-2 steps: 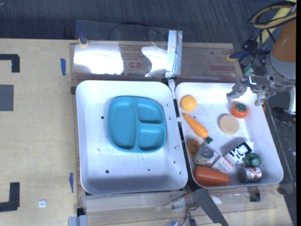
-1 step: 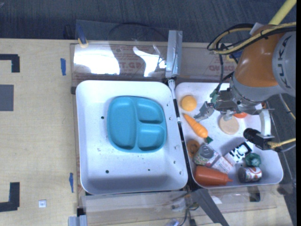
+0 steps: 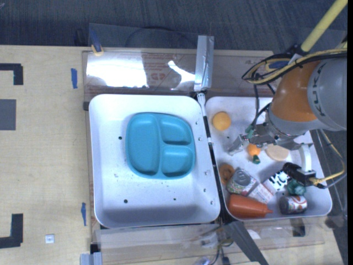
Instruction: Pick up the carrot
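Here, a wooden bench (image 3: 44, 164) carries two shallow white bins side by side: the left bin (image 3: 105, 203) holds a blue divided tray (image 3: 160, 144), while the right bin (image 3: 320, 206) is crowded with small items. The grey KUKA arm (image 3: 325, 95) reaches in over the right bin, its claw (image 3: 252, 142) low among the clutter, though whether it is spread or pressed together cannot be told from this angle. The carrot (image 3: 253, 152), small and orange with a green tip, lies in the bin's upper middle, touching or just below the claw, its long axis running roughly up and down the view. Nearby lie a red pepper-like piece (image 3: 248, 206) and a yellow-orange ball (image 3: 221, 121).
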`<state>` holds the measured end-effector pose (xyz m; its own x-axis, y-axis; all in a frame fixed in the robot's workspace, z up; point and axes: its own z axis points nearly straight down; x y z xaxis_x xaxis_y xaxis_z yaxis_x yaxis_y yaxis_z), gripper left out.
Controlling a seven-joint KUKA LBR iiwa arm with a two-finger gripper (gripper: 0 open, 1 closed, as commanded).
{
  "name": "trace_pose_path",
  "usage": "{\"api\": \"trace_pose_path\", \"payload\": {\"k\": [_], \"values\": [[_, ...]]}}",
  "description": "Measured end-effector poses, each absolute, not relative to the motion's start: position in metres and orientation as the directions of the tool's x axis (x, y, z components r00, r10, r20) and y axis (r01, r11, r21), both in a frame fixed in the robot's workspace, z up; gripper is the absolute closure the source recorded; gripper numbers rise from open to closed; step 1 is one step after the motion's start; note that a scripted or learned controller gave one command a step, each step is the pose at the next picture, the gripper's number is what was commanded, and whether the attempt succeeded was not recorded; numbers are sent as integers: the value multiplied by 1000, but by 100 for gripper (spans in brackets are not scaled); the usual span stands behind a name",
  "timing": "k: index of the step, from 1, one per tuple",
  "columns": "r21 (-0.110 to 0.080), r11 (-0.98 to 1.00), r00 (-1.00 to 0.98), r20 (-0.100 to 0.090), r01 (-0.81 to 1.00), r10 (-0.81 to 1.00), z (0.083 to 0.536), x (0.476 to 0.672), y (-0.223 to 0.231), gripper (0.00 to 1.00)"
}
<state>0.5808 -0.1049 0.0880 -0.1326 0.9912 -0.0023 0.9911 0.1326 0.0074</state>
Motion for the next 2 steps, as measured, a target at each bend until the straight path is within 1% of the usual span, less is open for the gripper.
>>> {"api": "trace_pose_path", "payload": {"k": [1, 2], "values": [[12, 129, -129, -3, 992, 992, 99, 582, -106, 100], [9, 127, -127, 1, 992, 992, 189, 641, -35, 100]]}}
